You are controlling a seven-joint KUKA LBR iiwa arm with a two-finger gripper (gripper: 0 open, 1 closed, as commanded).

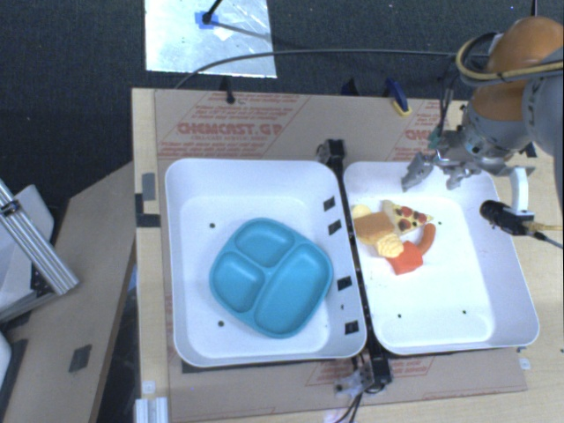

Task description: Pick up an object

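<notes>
A small heap of toy food lies in the right bin (458,324), near its left wall. It includes a tan bread-like piece (372,227), a yellow piece (390,248), a red-orange wedge (406,261), a reddish sausage (428,236) and a spotted slice (405,213). My gripper (434,176) hangs over the bin's far edge, up and to the right of the heap and apart from it. Its fingers (412,178) are spread open with nothing between them.
A blue divided plate (270,277) fills the middle of the left bin (189,236). A black hinge strip (345,236) runs between the two bins. The right bin's near half is bare white floor. A silver sheet (208,25) lies beyond the bench.
</notes>
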